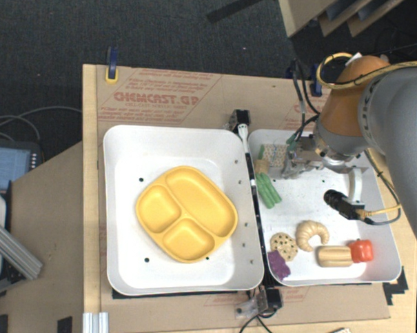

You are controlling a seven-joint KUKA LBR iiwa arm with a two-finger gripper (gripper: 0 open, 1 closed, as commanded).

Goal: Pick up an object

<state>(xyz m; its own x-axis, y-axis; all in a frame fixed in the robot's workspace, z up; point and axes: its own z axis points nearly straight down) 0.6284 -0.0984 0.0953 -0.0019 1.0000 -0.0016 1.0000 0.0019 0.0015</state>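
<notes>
Overhead, at a slant, we look down on two shallow white bins set side by side. At the left, the left bin [117,193] holds a yellow three-compartment plate [186,213], which lies flat near the bin's middle and is turned slightly askew.

Across the divide, the right bin [305,204] holds the loose objects. Along its left wall we see a green stick-shaped piece [268,189] lying on the floor, and above it, in the far left corner, a pale mottled piece [272,157]. In the near left corner a purple piece [279,265] lies just below a round speckled cookie [283,243]. To the cookie's right sit a croissant [312,234] and a tan bread roll [333,256], the roll touching a red piece [361,250] at its right end.

The gripper [296,165] hangs low over the far part of the right bin. The pale mottled piece lies just beside it on its left. The green stick lies near it, below and to the left. The croissant and the other pieces lie well apart from it, toward the near edge. Whether the gripper is released or clenched we cannot tell, as its tip is too small and cluttered to read.

At the far right, the grey arm [400,115] enters, with its orange band [349,99] directly above the wrist.
</notes>
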